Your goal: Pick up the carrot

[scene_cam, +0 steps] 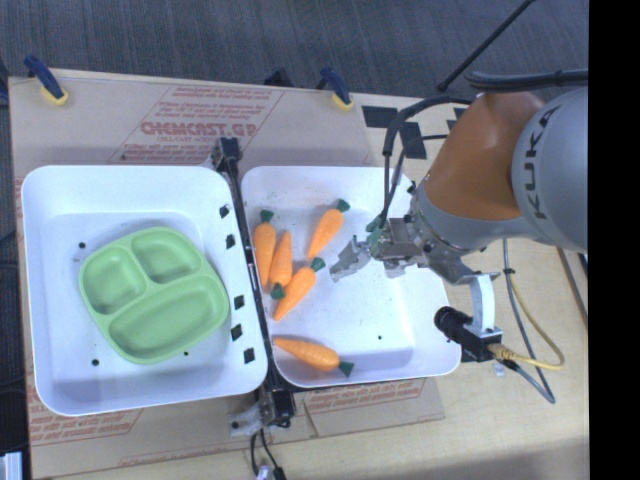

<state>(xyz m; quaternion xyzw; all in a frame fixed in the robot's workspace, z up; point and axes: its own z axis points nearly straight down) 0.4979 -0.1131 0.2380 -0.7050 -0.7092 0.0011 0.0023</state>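
Camera view shows the end effector [350, 258], fingers seemingly apart and holding nothing, hovering in the right bin [425, 353] just right of the carrot [295, 291], so it should shift left, align across the carrot's width, then descend.

Two white bins sit side by side; the left bin [50, 268] holds a green divided plate [152, 293]; the right bin [420, 343] holds five carrots [283, 258], four clustered at its left and far side, one [310, 353] lying alone by the near wall; the gripper [348, 258] hovers just right of the cluster, gripping nothing; the arm [500, 168] enters from the right.
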